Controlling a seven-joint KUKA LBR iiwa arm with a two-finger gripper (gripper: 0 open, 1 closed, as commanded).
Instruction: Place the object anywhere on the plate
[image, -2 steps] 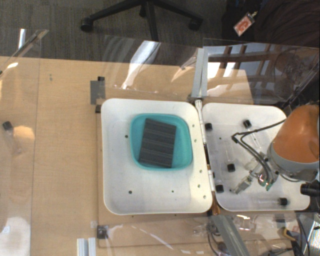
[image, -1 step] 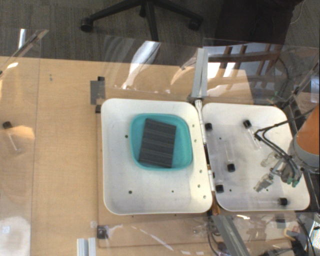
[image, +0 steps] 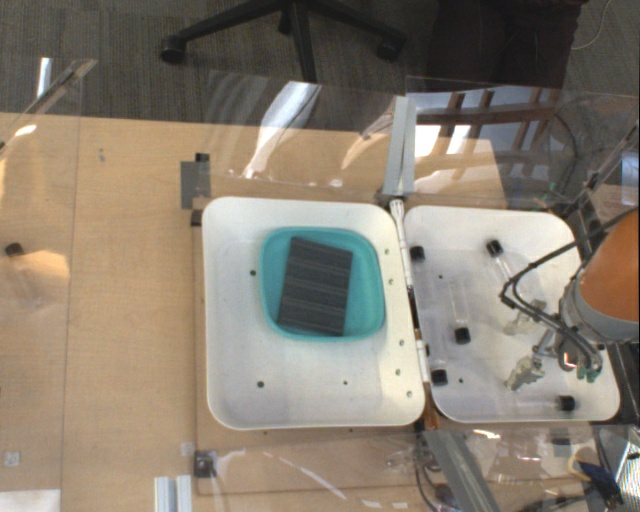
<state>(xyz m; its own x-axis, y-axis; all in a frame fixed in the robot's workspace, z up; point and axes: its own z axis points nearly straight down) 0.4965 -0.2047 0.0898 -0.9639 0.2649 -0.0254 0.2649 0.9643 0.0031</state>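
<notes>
Hovering at the right side of the right bin (image: 470, 392), my pincer (image: 524, 372) sits low, near the bin's front right corner. Can't tell how far open it is: it's small and blurred against the white floor. Nothing visibly gripped.

Task item: dark grey ribbed block (image: 316, 286). It lies flat on the teal plate (image: 373, 300), roughly centred, long side running front to back, slightly skewed. Plate rim shows all round it. The plate sits in the left bin (image: 240, 385), toward the back. Block and pincer are well apart, in different bins.

The arm (image: 600, 315) comes in from the right edge, with the orange band (image: 618, 262) just above the wrist. A black cable (image: 528, 270) loops out from the wrist over the right bin.

Right bin contents: five small black pegs (image: 461, 335) scattered around, one near the back left corner, one near the back, one mid-floor, one on the left front edge, one front right just beside my pincer. There's something clear near the back peg; can't make out what.

The bins touch along a shared edge on the wooden bench (image: 110, 300). Clear panels (image: 300, 130) stand behind them. A chair base (image: 290, 25) is on the floor beyond.
</notes>
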